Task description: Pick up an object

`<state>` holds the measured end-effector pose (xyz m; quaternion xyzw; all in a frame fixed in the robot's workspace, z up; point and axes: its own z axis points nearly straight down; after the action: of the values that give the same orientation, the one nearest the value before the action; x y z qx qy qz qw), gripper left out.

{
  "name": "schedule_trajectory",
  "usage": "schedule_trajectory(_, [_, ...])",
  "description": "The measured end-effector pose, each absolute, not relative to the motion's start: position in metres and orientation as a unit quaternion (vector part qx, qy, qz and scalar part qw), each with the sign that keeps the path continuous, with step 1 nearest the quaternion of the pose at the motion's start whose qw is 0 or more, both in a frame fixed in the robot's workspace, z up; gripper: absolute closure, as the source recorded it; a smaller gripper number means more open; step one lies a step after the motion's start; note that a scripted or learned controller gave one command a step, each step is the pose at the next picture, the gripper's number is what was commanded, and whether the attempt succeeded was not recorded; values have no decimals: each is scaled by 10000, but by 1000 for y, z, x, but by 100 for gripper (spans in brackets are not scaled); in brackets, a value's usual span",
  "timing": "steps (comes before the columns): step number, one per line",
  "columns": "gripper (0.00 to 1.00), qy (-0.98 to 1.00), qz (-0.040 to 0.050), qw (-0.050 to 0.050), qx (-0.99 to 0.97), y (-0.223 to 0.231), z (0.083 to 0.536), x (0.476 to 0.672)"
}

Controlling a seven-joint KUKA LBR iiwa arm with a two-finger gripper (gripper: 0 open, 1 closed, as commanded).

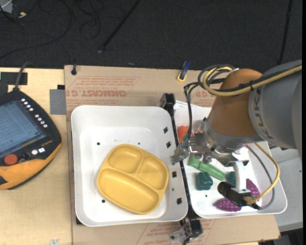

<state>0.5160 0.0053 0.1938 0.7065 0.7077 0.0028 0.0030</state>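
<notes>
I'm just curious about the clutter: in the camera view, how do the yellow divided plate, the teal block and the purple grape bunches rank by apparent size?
1. Yellow divided plate, by far the largest.
2. Teal block and the purple grape bunch beside it look about alike; the arm hides part of the grapes, so I won't rank them.

Glossy yellow plastic tray (132, 178)

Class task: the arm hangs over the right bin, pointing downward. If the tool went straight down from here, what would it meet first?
Probably the green object in the right bin, just under the wrist; the teal piece lies beside it. Depth is unclear, so this is a guess.
</notes>
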Motion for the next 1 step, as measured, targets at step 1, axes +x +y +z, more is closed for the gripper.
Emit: schedule_trajectory(1, [100,7065,-19,-27,7077,4,197,514])
